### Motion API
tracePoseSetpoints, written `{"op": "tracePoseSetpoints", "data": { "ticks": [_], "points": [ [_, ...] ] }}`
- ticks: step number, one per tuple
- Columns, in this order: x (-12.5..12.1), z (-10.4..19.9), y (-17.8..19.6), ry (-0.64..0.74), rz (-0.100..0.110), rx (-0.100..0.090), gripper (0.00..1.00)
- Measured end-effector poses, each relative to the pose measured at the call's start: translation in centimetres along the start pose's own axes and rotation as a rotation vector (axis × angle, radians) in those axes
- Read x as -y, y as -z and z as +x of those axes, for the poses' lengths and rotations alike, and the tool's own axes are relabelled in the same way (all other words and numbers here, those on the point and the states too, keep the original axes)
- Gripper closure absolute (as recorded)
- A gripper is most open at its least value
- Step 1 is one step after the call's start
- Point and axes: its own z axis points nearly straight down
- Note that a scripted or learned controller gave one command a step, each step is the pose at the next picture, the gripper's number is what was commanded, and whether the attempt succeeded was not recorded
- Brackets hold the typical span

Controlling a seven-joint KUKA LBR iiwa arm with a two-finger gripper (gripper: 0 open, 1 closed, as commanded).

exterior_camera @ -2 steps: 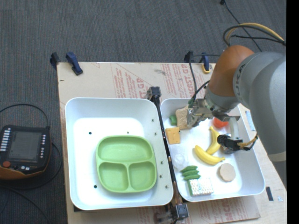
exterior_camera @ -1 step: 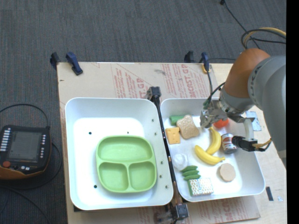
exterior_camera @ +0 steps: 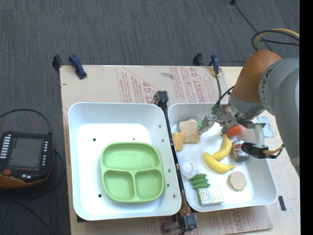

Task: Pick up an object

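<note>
The banana (exterior_camera: 219, 156) was yellow and bent sharply into an L, one limb running up toward the far right and the other along toward the near right, lying in the middle of the right bin (exterior_camera: 264, 192) between the slice of toast (exterior_camera: 189, 130) and the round biscuit (exterior_camera: 238, 181). My arm (exterior_camera: 274, 89) reached in from the right, wrist bent down over the bin's far side. My jaws (exterior_camera: 221, 122) hung just beyond the banana's upper tip, and I could not tell whether they were open or closed.
</note>
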Motion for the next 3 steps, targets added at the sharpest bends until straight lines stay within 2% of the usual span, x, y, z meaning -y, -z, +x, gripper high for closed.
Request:
{"op": "tracePoseSetpoints", "data": {
  "ticks": [1,2,3],
  "points": [
    [0.0,-0.1,0.9,0.002,-0.002,0.004,1.0],
    [-0.1,0.1,1.0,0.004,-0.001,0.0,0.0],
    [3.1,6.3,0.4,-0.001,-0.012,0.008,0.0]
  ]
}}
